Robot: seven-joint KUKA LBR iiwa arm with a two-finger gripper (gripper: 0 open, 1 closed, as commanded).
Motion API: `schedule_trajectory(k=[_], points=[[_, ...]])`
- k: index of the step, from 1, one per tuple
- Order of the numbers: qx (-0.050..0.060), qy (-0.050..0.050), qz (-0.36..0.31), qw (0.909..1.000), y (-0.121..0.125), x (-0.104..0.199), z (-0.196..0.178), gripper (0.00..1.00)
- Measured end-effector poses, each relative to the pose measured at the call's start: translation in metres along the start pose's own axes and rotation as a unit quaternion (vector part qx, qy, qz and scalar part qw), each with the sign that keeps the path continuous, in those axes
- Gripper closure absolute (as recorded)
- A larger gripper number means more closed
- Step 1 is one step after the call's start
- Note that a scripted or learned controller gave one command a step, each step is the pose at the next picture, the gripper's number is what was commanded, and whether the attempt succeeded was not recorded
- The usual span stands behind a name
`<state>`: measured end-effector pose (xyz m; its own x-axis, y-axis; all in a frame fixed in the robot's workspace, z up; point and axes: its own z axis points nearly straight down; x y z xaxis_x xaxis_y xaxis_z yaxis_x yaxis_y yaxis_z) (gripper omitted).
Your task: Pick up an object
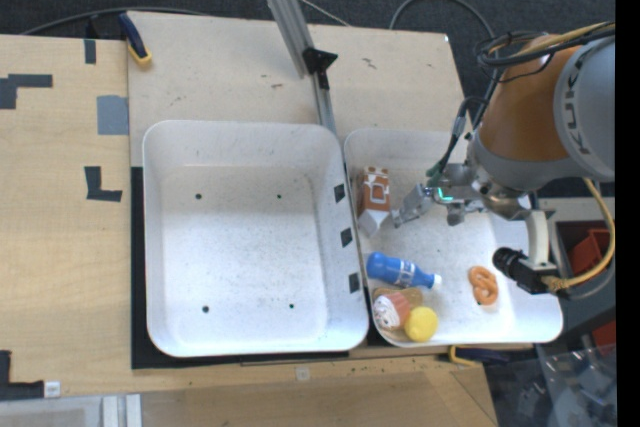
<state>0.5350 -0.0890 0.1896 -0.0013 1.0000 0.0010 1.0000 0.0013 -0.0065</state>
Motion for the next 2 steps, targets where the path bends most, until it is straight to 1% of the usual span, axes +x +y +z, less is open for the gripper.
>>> schedule_trajectory(k=[1,2], points=[[-0.002,0.0,0.0,1.0,0.001,0.0,-0.002,0.0],[0.001,0.0,0.001,1.0,-0.007,-0.007,0.049,0.0]])
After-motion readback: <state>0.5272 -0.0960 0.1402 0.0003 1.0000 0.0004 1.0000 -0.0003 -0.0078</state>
